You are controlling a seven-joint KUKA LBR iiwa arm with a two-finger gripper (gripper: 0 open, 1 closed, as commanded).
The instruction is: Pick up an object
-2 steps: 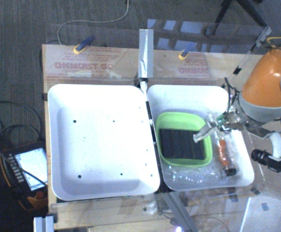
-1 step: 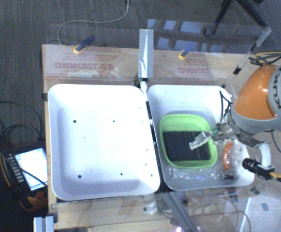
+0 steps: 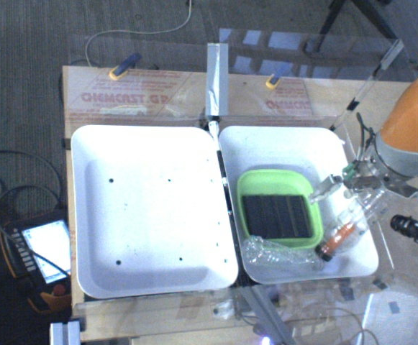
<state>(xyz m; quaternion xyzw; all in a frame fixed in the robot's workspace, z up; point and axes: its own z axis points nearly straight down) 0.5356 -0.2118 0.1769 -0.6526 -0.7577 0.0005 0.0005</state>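
Observation:
In the right bin (image 3: 288,139) lies a green rectangular dish (image 3: 275,213) with a dark inside. A crumpled clear plastic piece (image 3: 273,254) rests against the dish's near edge. A small clear bottle with orange contents and a dark cap (image 3: 340,236) lies tilted at the bin's right side. My gripper (image 3: 347,183) hangs over the right bin's right rim, just above the bottle and right of the dish. The arm's orange band (image 3: 404,121) shows at the right edge. Nothing is visibly held.
The left bin (image 3: 151,207) sits beside the right one, with a thin divider between them. Behind the bins lies a clear sheet on the wooden bench (image 3: 137,95), held by clamps. A tablet (image 3: 39,246) and cables lie on the floor at the left.

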